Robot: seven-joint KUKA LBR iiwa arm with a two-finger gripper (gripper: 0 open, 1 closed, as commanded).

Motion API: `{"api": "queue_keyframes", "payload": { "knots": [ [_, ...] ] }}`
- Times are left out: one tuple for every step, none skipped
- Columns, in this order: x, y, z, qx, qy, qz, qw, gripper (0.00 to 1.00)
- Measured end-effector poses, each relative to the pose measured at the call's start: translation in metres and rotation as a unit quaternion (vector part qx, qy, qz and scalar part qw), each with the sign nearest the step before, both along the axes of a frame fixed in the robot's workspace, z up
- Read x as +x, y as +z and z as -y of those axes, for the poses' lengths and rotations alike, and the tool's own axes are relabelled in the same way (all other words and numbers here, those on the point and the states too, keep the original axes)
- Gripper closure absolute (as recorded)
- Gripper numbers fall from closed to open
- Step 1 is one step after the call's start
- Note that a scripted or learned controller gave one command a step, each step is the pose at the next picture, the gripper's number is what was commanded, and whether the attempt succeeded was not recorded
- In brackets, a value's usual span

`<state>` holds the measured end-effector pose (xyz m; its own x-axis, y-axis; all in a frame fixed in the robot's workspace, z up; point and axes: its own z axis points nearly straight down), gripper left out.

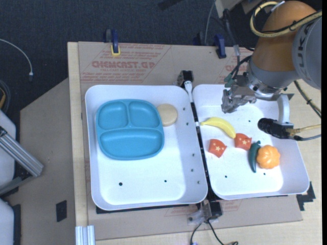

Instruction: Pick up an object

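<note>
Hovering over the back of the right bin [291, 185], our end effector [231, 106] sits just above and beside the banana [220, 125], and we cannot tell how it is set. We judge the banana the nearest target, lying apart from the two red pieces [217, 147] and the orange pepper [267, 156]. We should lower straight across its narrow middle, clear of the divider.

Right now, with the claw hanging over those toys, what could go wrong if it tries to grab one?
The banana lies close to the bin's left wall, so the claw might bump that wall. The two red pieces and the orange pumpkin sit crowded together, so it could nudge a neighbour or pinch two at once.
</note>
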<state>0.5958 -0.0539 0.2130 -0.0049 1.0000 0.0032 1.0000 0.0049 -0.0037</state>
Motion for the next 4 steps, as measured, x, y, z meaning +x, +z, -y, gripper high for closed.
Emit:
{"api": "queue_keyframes", "payload": {
  "knots": [
    [-0.027,0.007,-0.053,0.0000,0.001,0.000,1.0000,1.00],
    [-0.040,0.017,-0.101,-0.0001,0.000,0.001,1.0000,1.00],
    [-0.059,0.021,-0.144,-0.0003,0.000,0.000,1.0000,1.00],
    [-0.058,0.021,-0.141,-0.0013,-0.002,0.000,1.0000,0.00]
  ]
}}
